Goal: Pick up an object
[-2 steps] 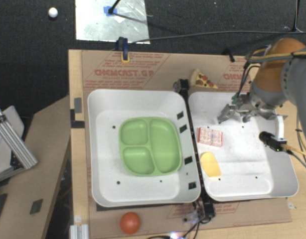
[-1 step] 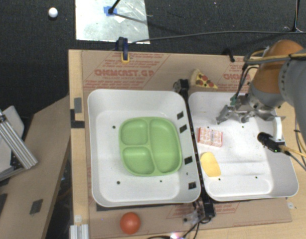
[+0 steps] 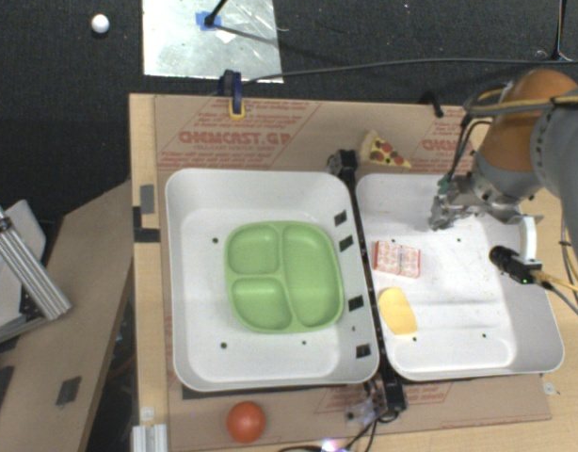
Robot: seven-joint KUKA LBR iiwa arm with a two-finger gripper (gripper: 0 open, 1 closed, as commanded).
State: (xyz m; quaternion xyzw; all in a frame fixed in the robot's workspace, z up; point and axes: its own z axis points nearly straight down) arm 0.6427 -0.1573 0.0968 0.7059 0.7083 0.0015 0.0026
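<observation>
In the right bin lie a pink-and-white patterned packet and, just below it, a yellow lump, both near the bin's left wall. My gripper hangs over the upper part of the right bin, up and to the right of the packet and apart from it. I see nothing between its fingers. The left bin holds a green divided plate.
A toy pizza slice rests on the cardboard behind the right bin. An orange-red ball sits on the bench in front of the left bin. A blue clamp grips the board's back edge.
</observation>
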